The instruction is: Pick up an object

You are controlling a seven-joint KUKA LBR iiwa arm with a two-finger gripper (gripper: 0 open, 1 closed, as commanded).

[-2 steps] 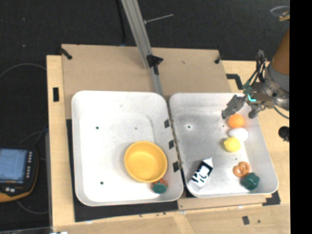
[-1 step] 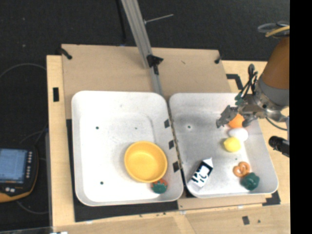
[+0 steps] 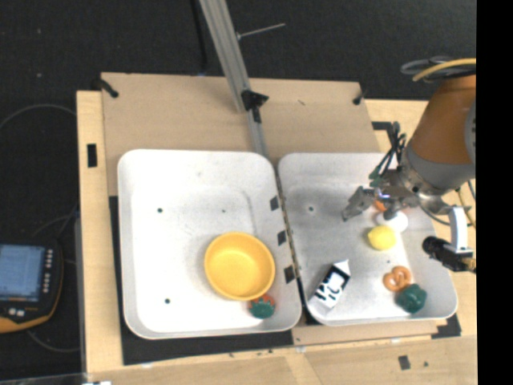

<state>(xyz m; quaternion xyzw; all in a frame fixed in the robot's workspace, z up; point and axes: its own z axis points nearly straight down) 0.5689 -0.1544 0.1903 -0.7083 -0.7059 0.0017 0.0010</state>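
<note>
Hovering just above small round yellow object in right white bin; gripper fingers apparently spread, nothing pinched. Advise centring, descending straight, then closing.

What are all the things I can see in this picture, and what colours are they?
shallow white plastic bins: two, white, side by side on the bench
round yellow plastic bowl: one, yellow, left bin, near its front
small green and red toy: one, left bin, front edge by the bowl
small yellow lemon-shaped toy: one, yellow, right bin, beside the gripper
black and white carton: one, right bin, front
orange pretzel-shaped toy: one, orange, right bin, front right
dark green lumpy toy: one, green, right bin, front right corner
handheld screen: one, far left
gripper: one, grey, over the right bin
</note>
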